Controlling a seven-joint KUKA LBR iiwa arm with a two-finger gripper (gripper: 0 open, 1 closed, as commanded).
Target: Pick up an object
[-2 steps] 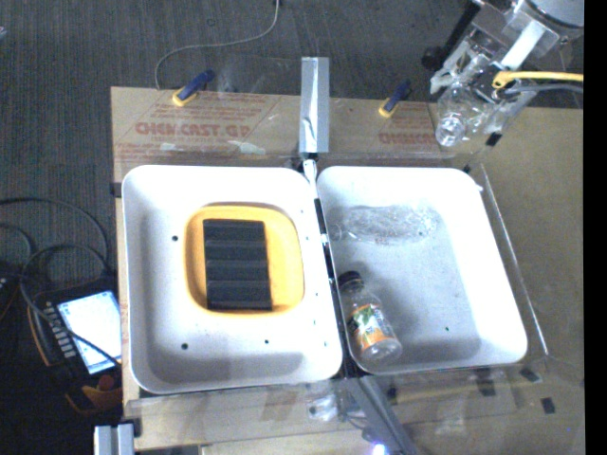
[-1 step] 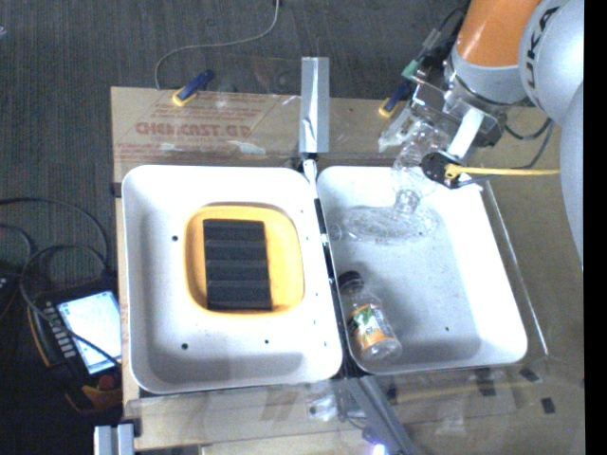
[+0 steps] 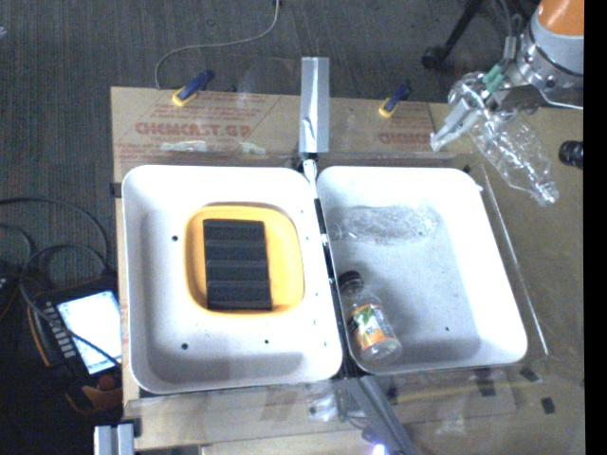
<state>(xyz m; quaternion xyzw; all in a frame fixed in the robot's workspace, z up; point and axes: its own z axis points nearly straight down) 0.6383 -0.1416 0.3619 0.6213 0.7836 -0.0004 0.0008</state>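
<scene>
A cardboard-topped bench (image 3: 218, 121) on dark carpet bears two white bins. The left bin (image 3: 152, 207) holds a yellow tray with a black ridged insert (image 3: 237, 263). A small clear bottle (image 3: 368, 322) lies in the right bin (image 3: 474, 301) at its near left wall; light, slippery, best pinched across the body. The gripper (image 3: 455, 121) hovers beyond the far right corner, with translucent fingers spread and nothing between them. A clear plastic object (image 3: 520, 159) beside it is hard to identify.

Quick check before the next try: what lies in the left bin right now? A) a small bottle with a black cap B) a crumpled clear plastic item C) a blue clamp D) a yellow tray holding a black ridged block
D: the yellow tray with the black ridged block sits in the left bin, while the small bottle lies in the right bin.
</scene>
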